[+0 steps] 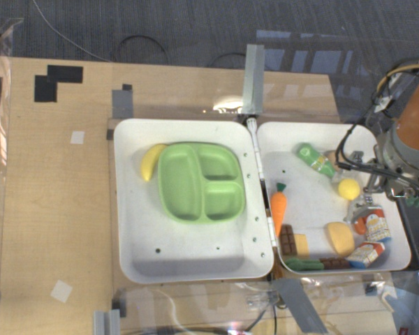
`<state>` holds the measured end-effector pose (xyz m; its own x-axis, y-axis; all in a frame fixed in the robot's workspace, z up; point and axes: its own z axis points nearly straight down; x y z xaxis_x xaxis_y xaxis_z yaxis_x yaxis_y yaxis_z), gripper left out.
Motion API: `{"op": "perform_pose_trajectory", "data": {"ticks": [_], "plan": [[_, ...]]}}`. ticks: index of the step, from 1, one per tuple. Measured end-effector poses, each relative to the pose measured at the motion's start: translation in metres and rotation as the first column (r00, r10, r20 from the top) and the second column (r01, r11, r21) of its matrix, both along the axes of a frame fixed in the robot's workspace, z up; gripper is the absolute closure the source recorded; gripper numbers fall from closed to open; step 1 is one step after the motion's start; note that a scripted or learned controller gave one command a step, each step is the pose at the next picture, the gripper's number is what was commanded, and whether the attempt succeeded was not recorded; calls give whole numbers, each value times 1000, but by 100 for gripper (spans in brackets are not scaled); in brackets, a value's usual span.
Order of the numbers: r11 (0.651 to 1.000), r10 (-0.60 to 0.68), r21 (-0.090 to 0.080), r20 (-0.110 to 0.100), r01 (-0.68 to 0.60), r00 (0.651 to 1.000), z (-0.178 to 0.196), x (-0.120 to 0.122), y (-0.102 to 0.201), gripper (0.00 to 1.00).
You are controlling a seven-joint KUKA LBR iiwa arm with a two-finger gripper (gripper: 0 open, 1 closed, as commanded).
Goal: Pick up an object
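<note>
Yellow ball (348,189) sits just left of the claw (369,202) near the right bin's (286,162) right edge; can't tell its grip state.

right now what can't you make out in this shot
- Claw: small and dark above the can; whether it grips anything is unreadable.
- Arm: cut off by the camera view's right edge.
- Banana: partly tucked under the green plate.
- Carton and can labels: too small to read.
</note>
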<state>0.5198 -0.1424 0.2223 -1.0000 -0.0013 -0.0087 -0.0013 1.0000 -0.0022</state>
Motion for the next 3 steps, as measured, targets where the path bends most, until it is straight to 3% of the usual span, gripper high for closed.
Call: {"op": "perform_pose_trajectory", "data": {"ticks": [1, 2, 3], "plan": [[999, 40, -2, 7, -40, 999, -123, 6, -26, 0], [999, -53, 3, -11, 53, 999, -133, 115, -9, 0], [942, 336, 3, -11, -336, 942, -134, 125, -37, 0]]}}
